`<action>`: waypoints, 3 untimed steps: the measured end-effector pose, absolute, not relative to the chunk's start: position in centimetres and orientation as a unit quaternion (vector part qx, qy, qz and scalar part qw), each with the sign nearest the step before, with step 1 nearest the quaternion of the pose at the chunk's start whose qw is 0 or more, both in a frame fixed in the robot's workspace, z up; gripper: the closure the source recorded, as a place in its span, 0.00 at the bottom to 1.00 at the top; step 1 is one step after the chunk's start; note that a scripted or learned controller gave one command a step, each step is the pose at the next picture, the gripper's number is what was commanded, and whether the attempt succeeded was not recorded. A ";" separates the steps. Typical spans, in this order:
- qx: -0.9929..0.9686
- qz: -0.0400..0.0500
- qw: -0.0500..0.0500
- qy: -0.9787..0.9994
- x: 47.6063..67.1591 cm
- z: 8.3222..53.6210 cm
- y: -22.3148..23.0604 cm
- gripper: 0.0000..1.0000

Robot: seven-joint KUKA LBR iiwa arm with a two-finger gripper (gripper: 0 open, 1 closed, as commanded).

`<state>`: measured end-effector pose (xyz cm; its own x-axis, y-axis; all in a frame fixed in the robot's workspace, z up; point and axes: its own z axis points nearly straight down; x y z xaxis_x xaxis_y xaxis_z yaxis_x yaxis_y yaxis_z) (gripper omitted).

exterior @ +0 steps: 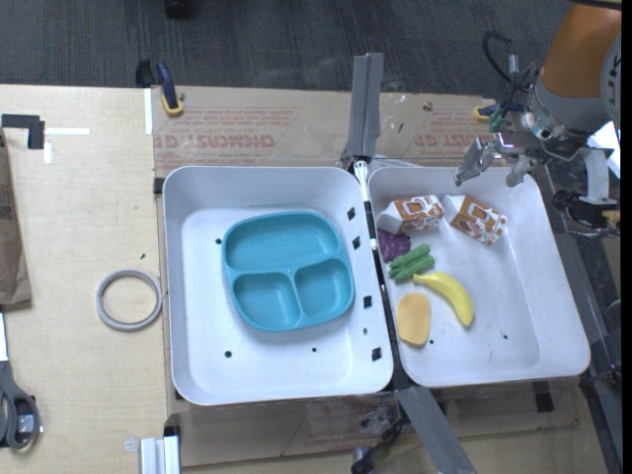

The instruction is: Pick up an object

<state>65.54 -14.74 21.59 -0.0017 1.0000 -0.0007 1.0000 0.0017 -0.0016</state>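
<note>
Where the gripper (491,164) hangs (open), cartons (477,219) lie near.

Bright, even overhead light; soft shadows, slightly grainy focus.

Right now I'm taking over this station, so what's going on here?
The grey and orange arm reaches in from the right, its tool open over the back edge of the right bin, holding nothing. Below lie two small cartons, a banana, green beans and a yellow piece. The left bin holds a blue divided tray.
</note>
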 end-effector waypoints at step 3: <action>-0.698 0.001 0.001 -0.716 51.5 9.9 -10.5 1.00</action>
